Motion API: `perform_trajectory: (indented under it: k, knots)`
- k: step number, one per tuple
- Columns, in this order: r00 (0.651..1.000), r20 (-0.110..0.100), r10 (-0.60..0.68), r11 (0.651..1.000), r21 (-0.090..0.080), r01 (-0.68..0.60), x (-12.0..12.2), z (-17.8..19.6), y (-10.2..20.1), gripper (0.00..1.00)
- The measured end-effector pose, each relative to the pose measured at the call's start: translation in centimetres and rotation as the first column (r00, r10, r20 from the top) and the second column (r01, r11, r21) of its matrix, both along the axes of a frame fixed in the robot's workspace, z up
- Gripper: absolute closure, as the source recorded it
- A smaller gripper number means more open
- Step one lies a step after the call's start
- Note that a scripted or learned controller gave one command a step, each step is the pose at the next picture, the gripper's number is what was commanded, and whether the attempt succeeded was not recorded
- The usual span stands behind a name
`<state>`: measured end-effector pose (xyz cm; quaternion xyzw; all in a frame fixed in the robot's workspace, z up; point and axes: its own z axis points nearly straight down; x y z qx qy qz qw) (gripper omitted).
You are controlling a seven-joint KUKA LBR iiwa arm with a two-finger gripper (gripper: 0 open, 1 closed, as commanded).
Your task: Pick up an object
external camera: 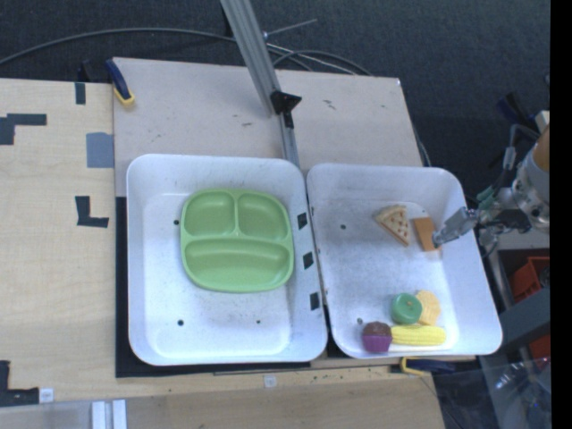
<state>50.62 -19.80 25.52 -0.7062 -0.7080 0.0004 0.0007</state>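
Approach step: the claw [451, 226] (grip state unclear) hovers at the right bin's [465, 275] right edge, needing descent onto the orange block [424, 233].

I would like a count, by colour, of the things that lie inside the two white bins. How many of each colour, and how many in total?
Green: 2, the green divided plastic tray and the small green round toy
Yellow: 2, the yellow toy corn cob and the pale yellow toy behind it
Orange: 1, the orange block
Tan: 1, the tan wedge-shaped toy
Purple: 1, the purple round toy
Total: 7
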Motion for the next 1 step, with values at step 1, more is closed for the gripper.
perform_trajectory:
  k: [1]
  knots:
    - [1.0,0.0,0.0,1.0,0.0,0.0,0.0,0.0,-0.01,0.0]
